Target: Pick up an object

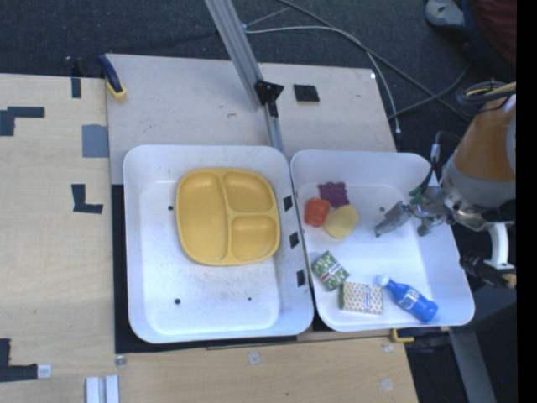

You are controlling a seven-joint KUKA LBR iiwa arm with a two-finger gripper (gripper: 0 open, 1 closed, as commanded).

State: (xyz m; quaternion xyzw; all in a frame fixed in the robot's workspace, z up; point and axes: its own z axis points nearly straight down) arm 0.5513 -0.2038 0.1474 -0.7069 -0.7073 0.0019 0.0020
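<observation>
Pincer (401,219) open, nothing btwn fingers, over right bin (436,263). Yellow ball (341,222) at its 9 o'clock, blue bottle (409,299) at 6.

Divided plate (227,216) in left bin (143,309), bottle (409,299) and cartons (362,297) in right bin (445,284)

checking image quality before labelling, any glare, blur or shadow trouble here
Camera view: even, soft light, no hard glare on the white bins; the gripper is slightly blurred and casts a faint shadow; the bottle and yellow tray read clearly; the carton print is too small to read.
</observation>
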